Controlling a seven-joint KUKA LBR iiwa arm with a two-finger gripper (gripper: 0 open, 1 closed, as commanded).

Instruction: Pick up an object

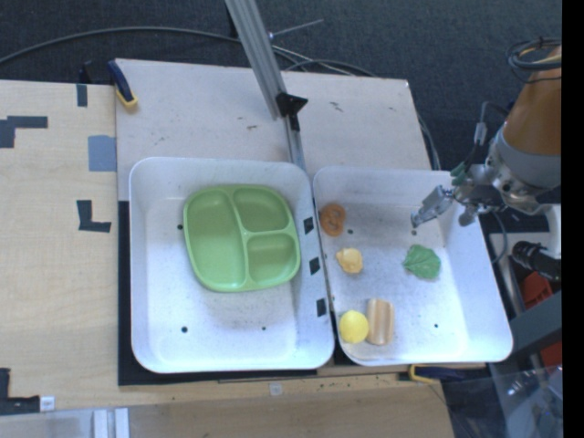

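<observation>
The arm is reaching in from the right, its orange band showing above the grey wrist. The end effector is pointing down and leftward, its thin fingers hanging with nothing between them.

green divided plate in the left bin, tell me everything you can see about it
The green divided plate is pale lime, seemingly smooth plastic, a rounded square with three compartments: one long section along its left and two smaller ones stacked on its right. It lies flat and face up on the floor of the left bin, slightly rotated, in the upper middle of it, clear of the walls. Nothing sits in its compartments and nothing touches it but the bin floor.
</observation>
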